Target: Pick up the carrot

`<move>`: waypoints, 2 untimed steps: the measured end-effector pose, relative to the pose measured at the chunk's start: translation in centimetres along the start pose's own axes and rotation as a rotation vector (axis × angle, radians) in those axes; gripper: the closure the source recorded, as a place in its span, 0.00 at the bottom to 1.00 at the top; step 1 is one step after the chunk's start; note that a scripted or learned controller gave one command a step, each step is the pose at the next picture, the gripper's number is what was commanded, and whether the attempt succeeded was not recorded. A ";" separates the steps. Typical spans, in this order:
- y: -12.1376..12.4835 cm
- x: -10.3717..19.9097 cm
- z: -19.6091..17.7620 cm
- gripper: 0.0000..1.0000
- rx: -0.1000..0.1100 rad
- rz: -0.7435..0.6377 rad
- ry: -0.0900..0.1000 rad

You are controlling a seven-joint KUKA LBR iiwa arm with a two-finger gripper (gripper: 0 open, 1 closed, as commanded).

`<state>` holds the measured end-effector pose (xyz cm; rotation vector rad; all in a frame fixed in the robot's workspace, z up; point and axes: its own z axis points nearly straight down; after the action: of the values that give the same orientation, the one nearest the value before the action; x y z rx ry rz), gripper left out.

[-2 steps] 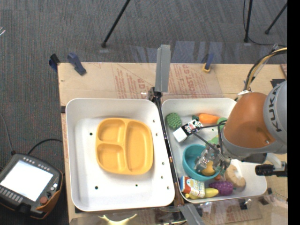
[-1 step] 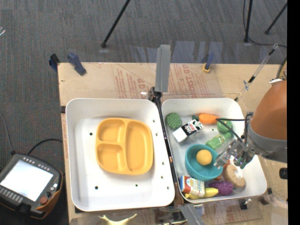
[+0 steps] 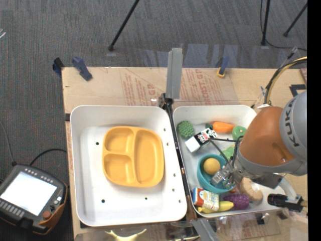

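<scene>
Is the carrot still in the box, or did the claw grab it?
In the box. The carrot lies near the right bin's far wall, apart from the claw over the teal bowl.

Grey carpet (tripod legs standing) behind bench.

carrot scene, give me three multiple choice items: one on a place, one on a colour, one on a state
1. Where does the carrot lie?
A. in the right bin, near its far wall
B. on the yellow tray
C. on the floor

2. What colour is the divided tray in the left bin?
A. blue
B. yellow
C. red

3. What sits in the teal bowl?
A. a yellow ball
B. the carrot
C. purple grapes

Answers: 1 A, the orange carrot rests by the right bin's far wall. 2 B, the tray is plainly yellow. 3 A, the yellow ball lies inside the bowl, beside the gripper.
</scene>
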<state>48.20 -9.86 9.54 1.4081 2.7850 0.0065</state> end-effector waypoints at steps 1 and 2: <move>-3.5 -4.7 -14.6 1.00 0.008 0.091 0.009; -7.2 -8.8 -8.3 1.00 0.021 0.401 0.019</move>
<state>47.50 -21.19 17.88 1.9514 2.4710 -0.0033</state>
